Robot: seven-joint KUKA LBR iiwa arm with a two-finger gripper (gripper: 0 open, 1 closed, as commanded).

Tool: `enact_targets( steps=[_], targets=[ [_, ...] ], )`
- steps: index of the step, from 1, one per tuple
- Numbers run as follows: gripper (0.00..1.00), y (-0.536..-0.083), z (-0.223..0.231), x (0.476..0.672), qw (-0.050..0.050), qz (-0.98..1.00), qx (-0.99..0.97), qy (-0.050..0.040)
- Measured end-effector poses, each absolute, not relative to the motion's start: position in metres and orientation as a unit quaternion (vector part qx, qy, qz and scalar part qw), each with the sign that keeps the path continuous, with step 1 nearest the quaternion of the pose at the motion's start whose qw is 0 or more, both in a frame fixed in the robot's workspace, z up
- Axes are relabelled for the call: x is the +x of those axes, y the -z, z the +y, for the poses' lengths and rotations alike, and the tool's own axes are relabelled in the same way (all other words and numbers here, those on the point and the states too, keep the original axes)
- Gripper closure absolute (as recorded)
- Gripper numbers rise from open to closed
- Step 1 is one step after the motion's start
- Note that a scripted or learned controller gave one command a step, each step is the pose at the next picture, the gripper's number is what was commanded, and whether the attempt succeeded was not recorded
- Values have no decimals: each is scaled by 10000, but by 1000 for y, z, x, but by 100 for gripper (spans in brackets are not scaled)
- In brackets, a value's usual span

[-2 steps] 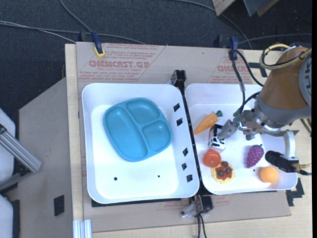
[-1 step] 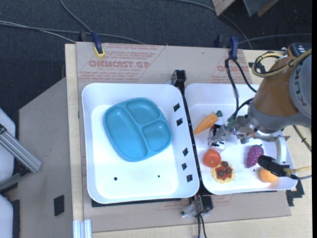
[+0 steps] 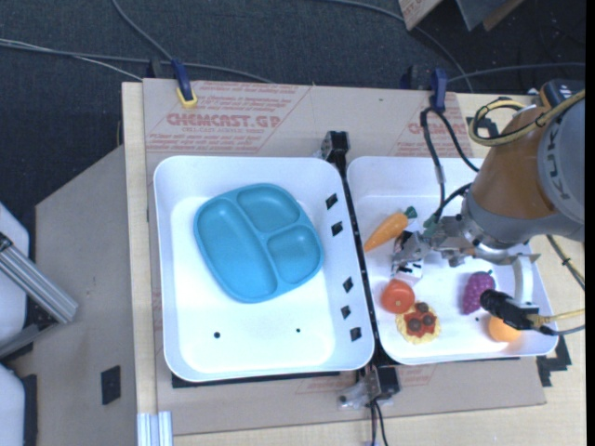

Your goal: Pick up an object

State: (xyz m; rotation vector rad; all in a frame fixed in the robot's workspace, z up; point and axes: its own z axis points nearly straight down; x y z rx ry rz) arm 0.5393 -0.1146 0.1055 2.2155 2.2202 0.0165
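Note:
The right bin (image 3: 390, 179) holds an orange carrot (image 3: 386, 230), a red tomato (image 3: 398, 296), a small round tart with berries (image 3: 417, 323), a purple grape bunch (image 3: 477, 290) and an orange fruit (image 3: 503, 330). My gripper (image 3: 407, 255) hangs over the left part of this bin, between the carrot and the tomato. It is open, with nothing between its fingers. The grey and orange arm (image 3: 511, 184) covers the bin's right rear part.
The left bin (image 3: 177, 277) carries a blue divided plate (image 3: 257, 241). A black divider with clips (image 3: 346, 240) runs between the bins. Black cables (image 3: 446, 147) hang by the arm. Cardboard (image 3: 232, 114) lies under the bins.

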Motion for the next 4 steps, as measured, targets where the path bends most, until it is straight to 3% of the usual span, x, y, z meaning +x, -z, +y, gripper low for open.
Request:
enact_targets(
  steps=[1, 2, 4],
  targets=[
    [100, -118, -115, 543, 66, 7073, 7069, -87],
    [100, -167, -124, 540, 24, 7071, 7071, -12],
    [100, -259, -121, 540, 29, 7076, 7066, -20]
  ],
)
